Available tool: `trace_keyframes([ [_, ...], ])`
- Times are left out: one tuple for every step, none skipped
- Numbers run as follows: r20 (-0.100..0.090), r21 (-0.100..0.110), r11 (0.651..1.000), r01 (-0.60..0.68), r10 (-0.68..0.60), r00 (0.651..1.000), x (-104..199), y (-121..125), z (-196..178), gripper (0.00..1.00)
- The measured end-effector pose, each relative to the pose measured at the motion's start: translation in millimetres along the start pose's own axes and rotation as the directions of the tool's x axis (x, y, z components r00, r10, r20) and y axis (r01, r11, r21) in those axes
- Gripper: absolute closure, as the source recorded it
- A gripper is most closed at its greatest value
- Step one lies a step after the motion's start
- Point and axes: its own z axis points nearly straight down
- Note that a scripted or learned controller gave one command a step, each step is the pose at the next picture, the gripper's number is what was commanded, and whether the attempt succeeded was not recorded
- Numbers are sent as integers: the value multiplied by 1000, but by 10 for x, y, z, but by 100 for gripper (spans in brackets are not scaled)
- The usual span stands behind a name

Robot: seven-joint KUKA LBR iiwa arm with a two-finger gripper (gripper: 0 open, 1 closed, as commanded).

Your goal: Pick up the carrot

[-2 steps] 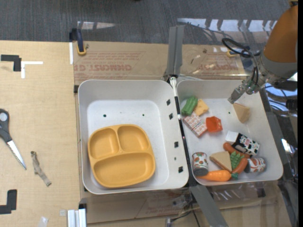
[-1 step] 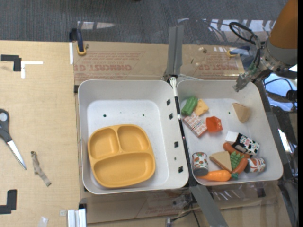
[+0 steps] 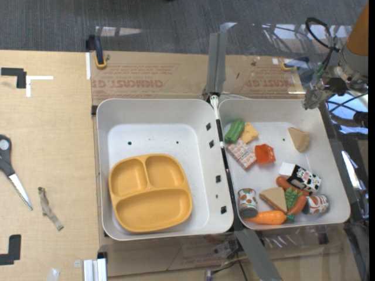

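The carrot [image 3: 270,218] is orange and lies on its side against the front wall of the right bin [image 3: 328,157], between a small printed can [image 3: 248,199] and a tan bread wedge [image 3: 274,198]. My gripper [image 3: 315,96] hangs at the bin's far right corner, over the rim and well away from the carrot. The arm's orange band [image 3: 358,35] is above it at the view's right edge. I see nothing held in the gripper.
The right bin also holds a green pepper [image 3: 234,130], a cheese piece [image 3: 250,133], a red pepper [image 3: 265,154], a tan wedge [image 3: 299,139], a cow-patterned box [image 3: 306,179] and another can [image 3: 318,204]. A yellow divided plate [image 3: 151,192] lies in the left bin [image 3: 111,122]. Scissors [image 3: 12,171] lie on the bench at left.
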Motion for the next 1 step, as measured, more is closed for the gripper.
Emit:
trace_keyframes([
  [0,3,955,-296,296,955,345,3,-72,100],
])
